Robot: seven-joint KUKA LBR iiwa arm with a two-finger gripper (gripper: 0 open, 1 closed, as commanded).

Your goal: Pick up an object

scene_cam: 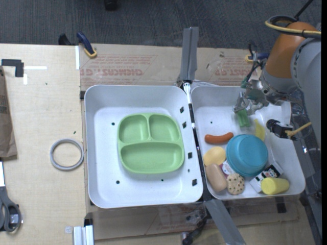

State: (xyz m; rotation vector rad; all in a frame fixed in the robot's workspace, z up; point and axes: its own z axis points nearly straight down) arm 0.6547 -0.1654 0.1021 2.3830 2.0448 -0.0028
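Even, bright overhead light; soft shadows inside both white bins point(94, 137). Mild glare on blue bowl point(247, 154). Focus slightly soft; far floor dim.

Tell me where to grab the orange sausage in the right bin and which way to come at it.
Grip the orange sausage at its middle, coming straight down, closing across its narrow width. It lies flat, its long axis running roughly left to right, with bare bin floor above it; the blue bowl crowds its right end.
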